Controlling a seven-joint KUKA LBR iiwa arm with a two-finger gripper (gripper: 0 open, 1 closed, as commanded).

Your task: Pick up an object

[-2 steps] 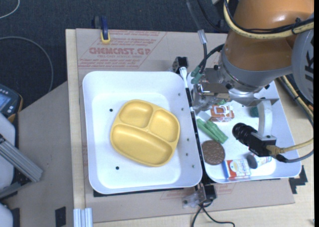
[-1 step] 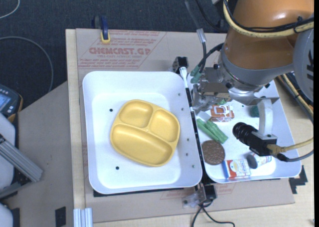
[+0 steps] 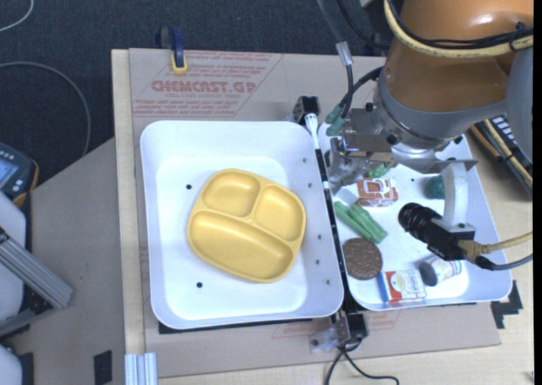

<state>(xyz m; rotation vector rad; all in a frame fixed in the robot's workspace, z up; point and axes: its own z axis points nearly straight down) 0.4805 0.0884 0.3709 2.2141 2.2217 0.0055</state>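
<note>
The yellow three-compartment plastic plate (image 3: 246, 224) looks smooth and softly glossy. The left shallow white plastic bin (image 3: 161, 206) is smooth with a dull sheen. At eight o'clock in the right white plastic bin (image 3: 478, 283), the brown round disc (image 3: 362, 258) looks matt and grainy. The brown cardboard sheet (image 3: 212, 83) is matt.

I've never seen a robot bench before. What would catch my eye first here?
A yellow divided plate lies in the middle of the left bin. The arm's big orange band looms over the right bin, where a green stick, a brown disc and a red-and-white box lie close together.
</note>
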